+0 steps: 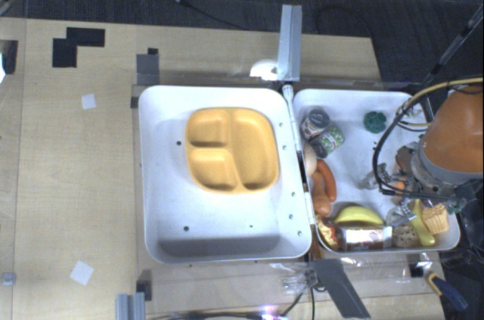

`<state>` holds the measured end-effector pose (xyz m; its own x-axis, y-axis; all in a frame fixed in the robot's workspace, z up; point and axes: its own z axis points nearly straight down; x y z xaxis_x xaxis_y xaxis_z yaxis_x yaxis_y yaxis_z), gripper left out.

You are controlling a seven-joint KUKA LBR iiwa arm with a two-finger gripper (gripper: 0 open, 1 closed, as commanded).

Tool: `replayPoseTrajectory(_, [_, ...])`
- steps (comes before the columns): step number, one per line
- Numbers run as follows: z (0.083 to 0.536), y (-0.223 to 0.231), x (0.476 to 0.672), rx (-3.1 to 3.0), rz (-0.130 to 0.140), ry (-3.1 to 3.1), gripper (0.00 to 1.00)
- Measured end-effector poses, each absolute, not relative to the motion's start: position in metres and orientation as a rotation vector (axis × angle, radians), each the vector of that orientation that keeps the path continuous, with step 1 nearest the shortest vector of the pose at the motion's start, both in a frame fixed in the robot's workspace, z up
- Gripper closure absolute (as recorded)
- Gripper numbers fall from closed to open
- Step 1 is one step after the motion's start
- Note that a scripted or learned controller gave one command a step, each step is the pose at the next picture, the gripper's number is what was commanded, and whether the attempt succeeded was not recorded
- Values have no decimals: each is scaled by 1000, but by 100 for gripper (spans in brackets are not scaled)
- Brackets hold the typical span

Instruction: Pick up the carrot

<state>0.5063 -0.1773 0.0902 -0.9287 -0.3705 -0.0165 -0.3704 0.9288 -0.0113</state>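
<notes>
Two white bins side by side on a wooden bench. Left bin [162,160] holds a yellow divided plate [229,149], roughly centred. Right bin [352,100] is cluttered: carrot [324,187] lying along its left wall, a can [321,131] above it, a small dark green item [374,121] near the top, a banana [358,216] and a dark wrapped bar [364,237] along the bottom edge. Arm over the right bin's right side, orange band [457,131] visible; gripper [412,209] apparently low near the bottom-right corner, well apart from the carrot.
</notes>
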Motion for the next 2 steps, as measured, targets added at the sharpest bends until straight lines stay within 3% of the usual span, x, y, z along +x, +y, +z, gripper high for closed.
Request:
replayPoseTrajectory(1, [89, -204, 507, -42, -3, 3128, 0])
replayPoseTrajectory(2, [103, -204, 511, -53, -9, 3115, 100])
